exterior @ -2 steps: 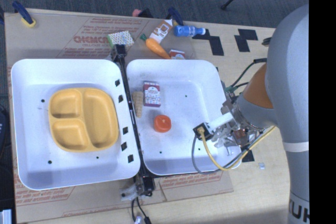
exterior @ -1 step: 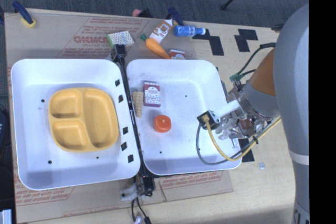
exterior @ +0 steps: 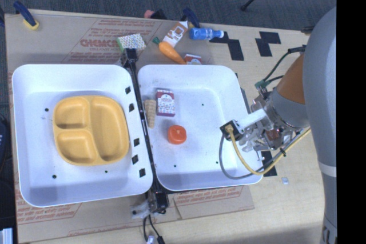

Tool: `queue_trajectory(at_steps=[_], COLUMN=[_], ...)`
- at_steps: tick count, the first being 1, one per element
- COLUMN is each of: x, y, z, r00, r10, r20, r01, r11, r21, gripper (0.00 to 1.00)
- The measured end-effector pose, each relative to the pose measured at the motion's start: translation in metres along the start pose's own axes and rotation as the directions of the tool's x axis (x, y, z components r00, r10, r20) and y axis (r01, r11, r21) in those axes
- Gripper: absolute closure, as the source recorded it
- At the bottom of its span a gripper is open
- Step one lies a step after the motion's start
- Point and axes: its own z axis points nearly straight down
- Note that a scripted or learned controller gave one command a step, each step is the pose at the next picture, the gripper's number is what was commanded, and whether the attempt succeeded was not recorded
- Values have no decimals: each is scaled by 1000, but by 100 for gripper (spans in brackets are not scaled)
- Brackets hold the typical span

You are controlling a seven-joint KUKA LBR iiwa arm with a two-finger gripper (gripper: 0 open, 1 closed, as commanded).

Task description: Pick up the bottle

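White were both shallow bins we saw side by side on the worktop (exterior: pixel 291 208), over a sheet of printed brown cardboard (exterior: pixel 74 46). The left bin (exterior: pixel 28 140) held a yellow divided plate (exterior: pixel 90 130), set a little left of its middle. In the right bin (exterior: pixel 200 171) we found three things. A small red carton (exterior: pixel 165 102) lay towards the far left part. A ribbed tan cone (exterior: pixel 150 112) lay just left of the carton, along the bin's left wall. An orange-red round piece (exterior: pixel 176 134) sat near the middle, apart from both.

The blue bottle (exterior: pixel 205 34) lay on its side outside the bins, on the worktop beyond the far rim of the right bin, with its cap pointing right. Just left of it lay a white and orange packet (exterior: pixel 176 33), and nearer the bin an orange carrot (exterior: pixel 171 52) with a small red and white item (exterior: pixel 193 58) beside it. A green patterned packet (exterior: pixel 131 42) sat by the far end of the gap between the bins.

The grey arm (exterior: pixel 320 94) reached in from the right. Its pincer (exterior: pixel 264 140) hung over the right rim of the right bin, towards the near corner and well apart from the bottle. We could not tell how far open the pincer was, and we saw nothing held in it.
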Motion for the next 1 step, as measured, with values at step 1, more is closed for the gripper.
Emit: queue_trajectory(at_steps=[1], x=[9], y=[-42], z=[-13], r00=[1000], r10=[-2], r20=[1], r01=[2], r11=[1000], r21=[3], gripper=[100])
